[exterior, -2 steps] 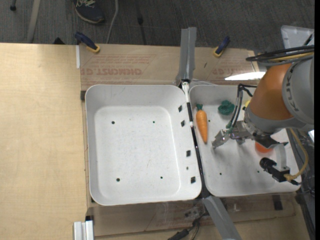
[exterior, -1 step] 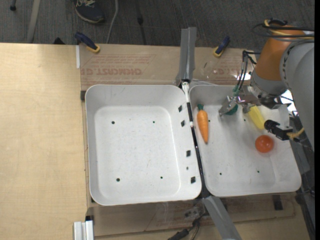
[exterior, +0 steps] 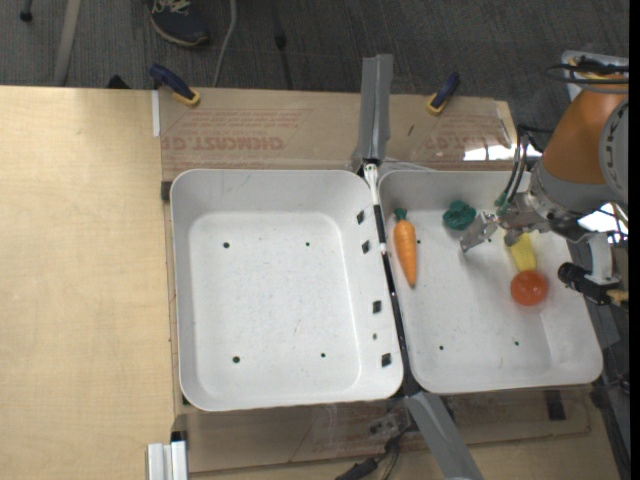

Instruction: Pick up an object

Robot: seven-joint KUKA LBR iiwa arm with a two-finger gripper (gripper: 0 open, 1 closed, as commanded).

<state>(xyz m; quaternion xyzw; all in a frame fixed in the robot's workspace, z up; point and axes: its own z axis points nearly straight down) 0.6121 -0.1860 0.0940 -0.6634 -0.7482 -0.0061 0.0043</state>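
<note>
Camera view shows you the right bin (exterior: 560, 368) on the desk, with four small toys inside. Your gripper (exterior: 492, 230) hangs low between the green toy (exterior: 458, 215) and the yellow toy (exterior: 522, 255), holding nothing. I can't tell how wide it is. The carrot (exterior: 405, 251) lies alone near the left wall. It looks light, hard and smooth, so grab it across its fat middle.

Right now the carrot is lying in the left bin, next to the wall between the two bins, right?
Not quite. The camera view shows the carrot lying in the right bin, not the left bin. It is indeed next to the wall between the two bins.
</note>
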